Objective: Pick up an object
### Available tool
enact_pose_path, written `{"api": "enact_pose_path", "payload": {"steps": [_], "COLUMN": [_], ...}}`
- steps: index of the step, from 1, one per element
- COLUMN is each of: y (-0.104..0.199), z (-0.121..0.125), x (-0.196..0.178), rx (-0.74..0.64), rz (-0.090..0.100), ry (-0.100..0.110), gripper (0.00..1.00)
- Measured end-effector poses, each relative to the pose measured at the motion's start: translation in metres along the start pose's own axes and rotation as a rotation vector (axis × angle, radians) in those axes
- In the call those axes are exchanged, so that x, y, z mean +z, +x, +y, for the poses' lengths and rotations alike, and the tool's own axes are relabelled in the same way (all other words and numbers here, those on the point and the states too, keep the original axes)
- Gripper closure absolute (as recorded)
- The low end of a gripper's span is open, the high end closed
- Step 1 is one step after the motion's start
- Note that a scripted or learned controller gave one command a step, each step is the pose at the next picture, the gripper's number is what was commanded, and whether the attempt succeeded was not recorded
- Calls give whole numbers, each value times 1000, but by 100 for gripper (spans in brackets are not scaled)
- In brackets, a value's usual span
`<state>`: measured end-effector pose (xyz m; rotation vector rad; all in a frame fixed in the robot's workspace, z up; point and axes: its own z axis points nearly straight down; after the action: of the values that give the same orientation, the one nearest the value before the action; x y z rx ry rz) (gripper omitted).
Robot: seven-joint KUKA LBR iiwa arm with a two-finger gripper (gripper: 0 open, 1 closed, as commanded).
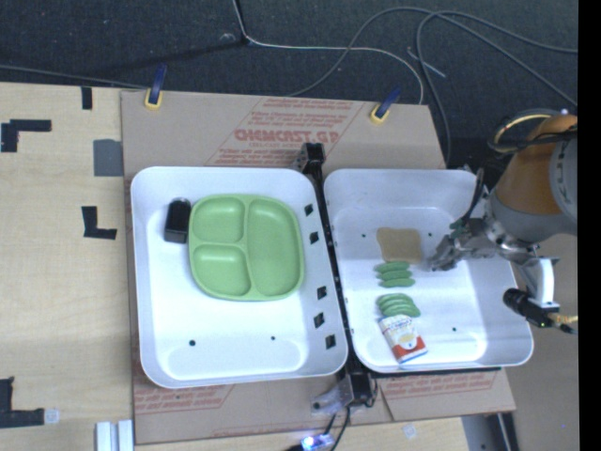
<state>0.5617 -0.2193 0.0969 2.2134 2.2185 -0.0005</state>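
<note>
Camera view, lower right of frame first: a small white carton with a red base (403, 337) lies on its side on the floor of the right bin (470, 341), its top end just beside a green pea pod piece (398, 304). A second green pod (394, 272) sits a little farther up, and beyond that a flat tan square, maybe a sponge or card (399, 243), lies near the bin's middle. The gripper (453, 252) hangs at the right of these, low over the bin floor, tip pointing toward frame left; whether it is spread or pressed together cannot be told from this slant, and nothing is seen in it. Any of the four items could serve as the pick; the tan square is nearest the tip. My judgement: it lies too flat for an easy pinch, so the carton offers surer sides. Approach should come straight down, centred, clear of the neighbouring pod. Farther left across the divider, the left bin (225, 360) holds a green three-section plate (247, 247) with a small black block (177, 220) at its left edge, both well apart from the arm (531, 191).
</note>
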Motion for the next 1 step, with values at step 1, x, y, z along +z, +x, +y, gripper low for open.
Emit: {"api": "enact_pose_path", "payload": {"steps": [1], "y": [-5], "z": [1], "x": [-58], "rx": [2], "rz": [4], "ry": [1], "gripper": [100]}}
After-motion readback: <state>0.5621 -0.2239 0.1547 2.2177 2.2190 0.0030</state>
